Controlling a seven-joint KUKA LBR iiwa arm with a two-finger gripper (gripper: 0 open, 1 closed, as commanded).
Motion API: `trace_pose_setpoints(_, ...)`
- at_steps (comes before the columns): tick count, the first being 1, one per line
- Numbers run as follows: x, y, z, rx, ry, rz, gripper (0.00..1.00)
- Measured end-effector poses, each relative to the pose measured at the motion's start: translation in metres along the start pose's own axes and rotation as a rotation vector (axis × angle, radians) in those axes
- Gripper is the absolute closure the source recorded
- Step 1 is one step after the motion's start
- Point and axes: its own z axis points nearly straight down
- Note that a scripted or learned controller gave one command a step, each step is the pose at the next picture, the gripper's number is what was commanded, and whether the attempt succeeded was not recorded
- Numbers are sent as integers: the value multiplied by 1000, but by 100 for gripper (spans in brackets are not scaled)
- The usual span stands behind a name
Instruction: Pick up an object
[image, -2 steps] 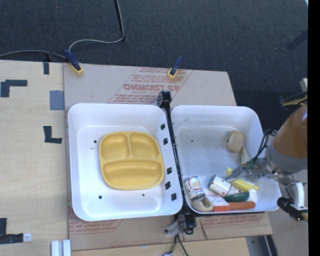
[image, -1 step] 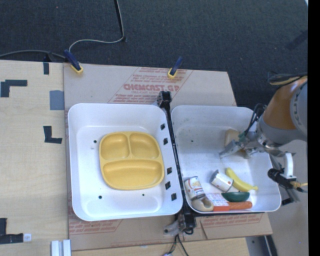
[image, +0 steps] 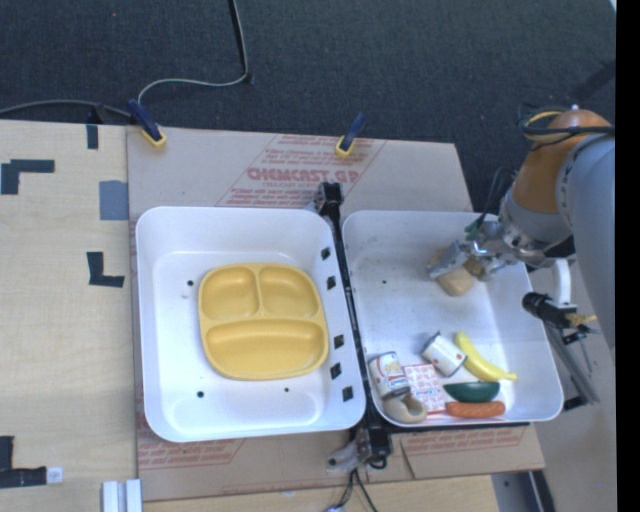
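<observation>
Two bins on worktop — claw (image: 462, 262) low in right bin (image: 400, 250), over a tan block (image: 456, 283); can't tell if it grips. Banana (image: 484, 362), can (image: 388, 373) near front; yellow tray (image: 264, 321) in left bin (image: 160, 300).

Counted: two white bins (image: 160, 300); one yellow divided plate (image: 264, 322); one banana (image: 482, 360); two small cans (image: 390, 374); two clamps (image: 147, 122).

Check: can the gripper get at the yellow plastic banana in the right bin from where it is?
Probably yes. The yellow plastic banana lies uncovered atop the pile at the right white bin's near edge, and bare floor separates it from the gripper. Neighbouring toys crowd it.
</observation>
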Motion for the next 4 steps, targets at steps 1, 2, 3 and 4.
trace_pose_setpoints(1,-2,1,-11,-7,-9,0,100)
trace_pose_setpoints(2,57,-41,-85,-3,-2,2,100)
trace_pose_setpoints(3,103,-129,-159,-3,-2,1,100)
trace_pose_setpoints(4,159,-150,-168,-2,-2,1,100)
